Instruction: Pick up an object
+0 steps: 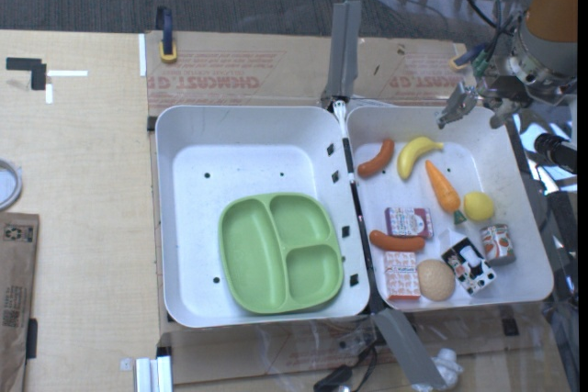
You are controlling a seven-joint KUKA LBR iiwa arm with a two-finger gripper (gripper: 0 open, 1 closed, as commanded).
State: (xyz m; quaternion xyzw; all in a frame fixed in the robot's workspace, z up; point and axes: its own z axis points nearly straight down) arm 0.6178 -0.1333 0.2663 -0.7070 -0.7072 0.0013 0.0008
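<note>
The right bin (514,291) holds several toy foods: a banana (415,152), a carrot (443,185), a lemon (479,206), two sausages (375,157) (398,241), a bread roll (436,279) and small cartons (408,221) (401,275) (496,243) (469,266). My gripper (479,106) hangs open above the bin's far right corner, beyond the banana. Nothing sits between its fingers.
The left bin (184,197) holds a green divided plate (280,251). A grey divider post (344,50) rises between the bins at the back. Cables and a clear sheet surround the wrist at the upper right. A tape roll (7,186) lies far left.
</note>
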